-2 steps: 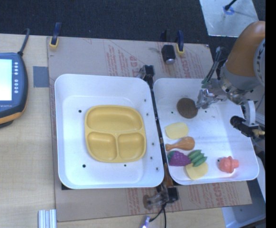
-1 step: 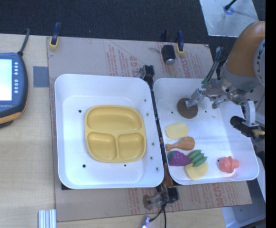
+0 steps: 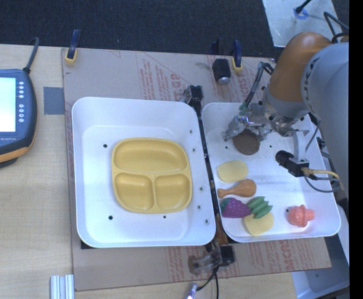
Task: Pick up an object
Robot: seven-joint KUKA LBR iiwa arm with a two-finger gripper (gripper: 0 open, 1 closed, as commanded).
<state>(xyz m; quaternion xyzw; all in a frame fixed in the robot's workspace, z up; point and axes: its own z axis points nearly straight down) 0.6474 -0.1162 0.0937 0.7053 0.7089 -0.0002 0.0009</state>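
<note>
My gripper (image 3: 248, 129) hangs low over the far part of the right bin (image 3: 322, 229), its fingers spread open. A brown round piece (image 3: 246, 144) lies just in front of and under the fingertips, not clamped between them. Nearer the front of the same bin lie a pale yellow flat piece (image 3: 232, 170), a tan drumstick (image 3: 239, 190), purple grapes (image 3: 234, 208), a green vegetable (image 3: 260, 205), a yellow slice (image 3: 258, 223) and a pink-orange toy (image 3: 300, 215).
The left bin (image 3: 88, 167) holds a yellow divided tray (image 3: 151, 174). A handheld control pendant (image 3: 4, 114) rests on the bench at far left. The grey arm with its orange band (image 3: 297, 61) comes in from the right over the right bin's far corner.
</note>
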